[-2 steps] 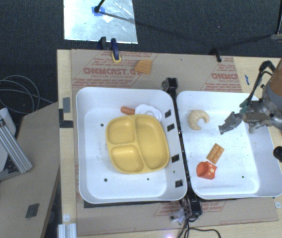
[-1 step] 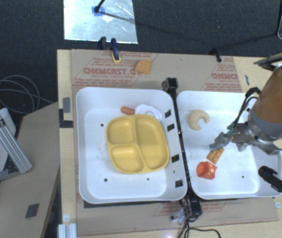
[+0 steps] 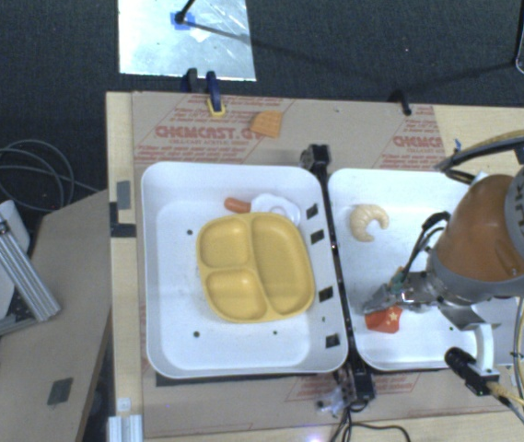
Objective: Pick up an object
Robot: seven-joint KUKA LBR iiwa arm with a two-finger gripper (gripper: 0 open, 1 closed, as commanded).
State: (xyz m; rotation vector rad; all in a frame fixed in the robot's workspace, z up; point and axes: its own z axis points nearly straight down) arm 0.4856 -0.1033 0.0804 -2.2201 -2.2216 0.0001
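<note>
While your arm reaches in from the right over the right bin [image 3: 427, 357], the gripper [image 3: 389, 299] hangs low just above a red object [image 3: 384, 319] near that bin's front left corner; you cannot tell whether it grips anything. A pale croissant-shaped piece [image 3: 368, 220] lies farther back. Your left bin [image 3: 169, 274] holds a yellow divided tray [image 3: 252, 267], with an orange sausage-like piece [image 3: 238, 205] behind it.

A yellow divided tray [image 3: 252, 268] lies in the white left bin [image 3: 174, 339], beside an orange sausage [image 3: 238, 205]. The white right bin [image 3: 409, 353] holds a cream croissant [image 3: 368, 220] and a red piece [image 3: 384, 319]. The tabletop [image 3: 354, 132] is tan with red lettering.
</note>
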